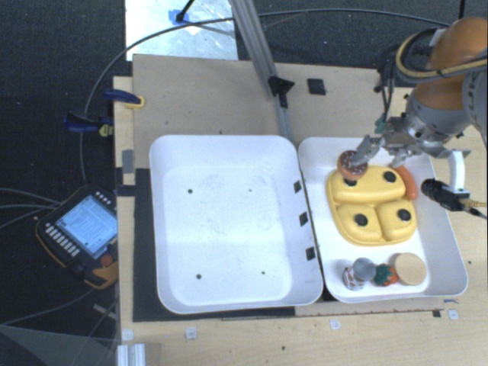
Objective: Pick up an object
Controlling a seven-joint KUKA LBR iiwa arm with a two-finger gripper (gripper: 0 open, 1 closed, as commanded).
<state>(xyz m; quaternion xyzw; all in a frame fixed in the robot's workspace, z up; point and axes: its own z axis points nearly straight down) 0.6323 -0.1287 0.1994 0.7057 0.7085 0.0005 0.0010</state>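
Dark floor with cables and a pendant (82, 233) at left. Tan surface (206, 90) carries two white bins: left bin (225, 219), right bin (450, 269) with yellow tray (371, 204), donut (351, 163), small toys along its near edge. Arm (446, 75) reaches in from right, claw (383, 152) open over the tray's far edge, one finger beside the donut.

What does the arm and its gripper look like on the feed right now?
The arm is grey metal with a broad orange band above the wrist. A black cable loops beside the band. The gripper has two slim grey fingers, with a white bracket and a black cylindrical part off its side.
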